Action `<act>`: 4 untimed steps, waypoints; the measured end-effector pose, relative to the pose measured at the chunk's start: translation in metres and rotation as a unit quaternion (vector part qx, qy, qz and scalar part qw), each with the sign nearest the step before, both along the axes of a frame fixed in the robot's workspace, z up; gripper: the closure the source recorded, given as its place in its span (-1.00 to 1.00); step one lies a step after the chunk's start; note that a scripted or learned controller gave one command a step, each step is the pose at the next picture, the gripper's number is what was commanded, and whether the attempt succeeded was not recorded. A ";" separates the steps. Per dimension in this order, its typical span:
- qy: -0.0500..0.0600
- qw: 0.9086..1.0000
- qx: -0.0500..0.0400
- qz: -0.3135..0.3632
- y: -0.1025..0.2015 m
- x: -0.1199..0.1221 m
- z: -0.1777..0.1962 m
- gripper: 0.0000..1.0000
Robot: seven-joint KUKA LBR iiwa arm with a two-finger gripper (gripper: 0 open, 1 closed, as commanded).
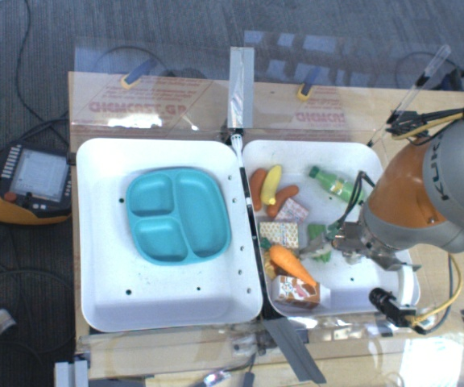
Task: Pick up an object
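The right bin [338, 152] holds several toy foods: a yellow banana [271, 182], a brown sausage [283, 200], an orange piece [257, 187] by the divider, a green bottle [331, 182], a checkered packet [279, 234], a carrot [290, 265] and a red-and-white packet [296, 291]. My gripper [325, 242] hangs low over the middle of this bin, just right of the checkered packet and above the carrot. A small green object [316, 235] lies at its tips; whether it is gripped is unclear.
The left bin [103, 297] holds a turquoise divided plate [177, 214]. The arm's orange band [405, 192] and grey body cover the right bin's right side. Cables [425, 119] run along the bench's right edge. A handheld pendant [26, 184] lies on the floor at left.
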State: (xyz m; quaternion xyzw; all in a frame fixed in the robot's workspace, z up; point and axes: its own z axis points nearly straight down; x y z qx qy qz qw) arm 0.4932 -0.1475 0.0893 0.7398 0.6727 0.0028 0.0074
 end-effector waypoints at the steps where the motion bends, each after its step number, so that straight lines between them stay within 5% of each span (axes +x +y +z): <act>1: 0.002 1.000 0.002 -0.010 -0.030 0.065 -0.001 -1.00; 2: 0.002 0.999 0.002 -0.034 0.000 -0.006 -0.001 -1.00; 3: 0.003 0.999 0.002 -0.032 -0.012 0.058 -0.001 -1.00; 4: -0.001 0.997 -0.002 0.075 0.006 0.009 0.000 -1.00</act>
